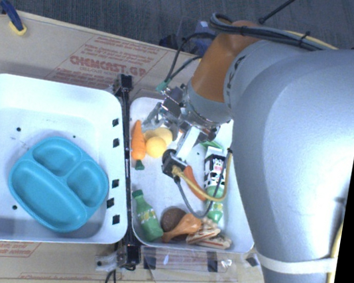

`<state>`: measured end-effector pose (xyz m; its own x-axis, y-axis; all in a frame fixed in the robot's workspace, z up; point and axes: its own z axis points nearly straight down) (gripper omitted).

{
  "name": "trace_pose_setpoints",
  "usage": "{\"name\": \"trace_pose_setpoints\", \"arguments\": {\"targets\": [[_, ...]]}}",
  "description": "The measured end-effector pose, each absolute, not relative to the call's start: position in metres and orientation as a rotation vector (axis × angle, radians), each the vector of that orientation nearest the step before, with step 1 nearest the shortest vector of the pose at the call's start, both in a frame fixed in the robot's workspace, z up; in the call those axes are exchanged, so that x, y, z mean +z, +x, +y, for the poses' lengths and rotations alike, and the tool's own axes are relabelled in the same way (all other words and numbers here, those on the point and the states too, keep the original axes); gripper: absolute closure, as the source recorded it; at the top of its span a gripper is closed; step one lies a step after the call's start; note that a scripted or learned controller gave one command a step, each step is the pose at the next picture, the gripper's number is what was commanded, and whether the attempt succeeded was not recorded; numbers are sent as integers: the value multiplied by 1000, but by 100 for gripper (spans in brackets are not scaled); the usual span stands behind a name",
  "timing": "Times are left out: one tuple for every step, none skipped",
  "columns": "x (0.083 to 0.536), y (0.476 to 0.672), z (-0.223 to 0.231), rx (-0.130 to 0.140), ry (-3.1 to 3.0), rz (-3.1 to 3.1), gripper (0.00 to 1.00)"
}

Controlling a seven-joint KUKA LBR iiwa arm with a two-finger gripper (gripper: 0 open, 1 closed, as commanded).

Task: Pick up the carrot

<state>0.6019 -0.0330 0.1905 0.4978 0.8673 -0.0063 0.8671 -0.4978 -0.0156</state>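
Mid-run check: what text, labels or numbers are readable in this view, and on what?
"CHEMCAST GP": large red print on the cardboard sheet.
Smaller red lines around it and at its lower left corner: too blurred to read.
Green bottle label and cow-patterned carton: too small to read.

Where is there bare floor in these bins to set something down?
Left bin: bare floor beyond the blue plate, up to the far wall. Right bin: crowded; just a small patch between the carrot and the green bottle.
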Motion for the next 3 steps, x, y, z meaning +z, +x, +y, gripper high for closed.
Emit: {"name": "trace_pose_setpoints", "arguments": {"targets": [[191, 602, -33, 21, -2710, -1569, 0], [191, 602, -33, 21, -2710, -1569, 0], [191, 602, -33, 21, -2710, -1569, 0]]}}
